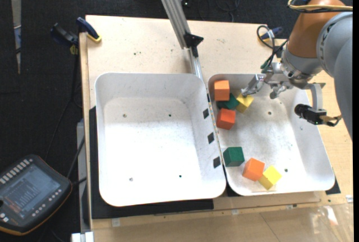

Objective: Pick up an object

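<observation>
Nearest the camera, at the near left corner, lies a grey handheld control pendant [25, 196] with a dark screen, beside the bench. On the bench, the left shallow white plastic bin [112, 89] sits next to the right shallow white plastic bin [314, 151], which holds all the candidate objects: a far cluster of an orange cube [222, 90], a dark green block [229, 103], a small yellow cube [244, 102] and a red-orange cube [226, 118], and a near group of a green cube [233, 155], an orange block [253, 169] and a yellow block [270, 177]. The two-finger gripper [251, 89] hangs just above the small yellow cube, apparently parted, nothing visibly between its fingers. Likely failure: the cluster is tightly packed, so a descending finger may land on the dark green block or push the yellow cube aside rather than straddle it; the bin's far wall also crowds the approach. No brand, label or writing is legible anywhere; the pendant screen is too small to read.
</observation>
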### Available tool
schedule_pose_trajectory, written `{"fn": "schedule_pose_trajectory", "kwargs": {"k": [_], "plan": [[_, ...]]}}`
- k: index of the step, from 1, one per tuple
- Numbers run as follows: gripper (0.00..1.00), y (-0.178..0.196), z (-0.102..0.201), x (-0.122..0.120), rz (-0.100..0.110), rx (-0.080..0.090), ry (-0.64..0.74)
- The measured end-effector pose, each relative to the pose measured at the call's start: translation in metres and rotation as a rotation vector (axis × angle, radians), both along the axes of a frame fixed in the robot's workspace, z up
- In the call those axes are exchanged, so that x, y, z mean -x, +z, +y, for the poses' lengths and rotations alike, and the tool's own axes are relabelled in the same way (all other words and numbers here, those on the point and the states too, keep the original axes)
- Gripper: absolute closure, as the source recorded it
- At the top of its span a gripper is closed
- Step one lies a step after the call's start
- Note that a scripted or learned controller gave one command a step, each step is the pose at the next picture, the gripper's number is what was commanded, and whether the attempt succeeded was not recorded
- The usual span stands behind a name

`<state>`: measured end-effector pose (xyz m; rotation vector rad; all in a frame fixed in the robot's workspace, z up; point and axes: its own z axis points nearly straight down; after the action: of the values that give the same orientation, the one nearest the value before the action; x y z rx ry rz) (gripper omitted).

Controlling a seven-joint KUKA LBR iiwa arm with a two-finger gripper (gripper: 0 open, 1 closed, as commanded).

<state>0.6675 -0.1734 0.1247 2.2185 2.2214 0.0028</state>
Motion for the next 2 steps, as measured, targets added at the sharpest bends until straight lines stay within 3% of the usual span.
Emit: {"fn": "schedule_pose_trajectory", "kwargs": {"k": [1,2], "plan": [[1.0,0.014,0.0,-0.002,-0.005,0.002,0.002],[1.0,0.06,-0.002,0.003,-0.004,0.002,-0.002]]}}
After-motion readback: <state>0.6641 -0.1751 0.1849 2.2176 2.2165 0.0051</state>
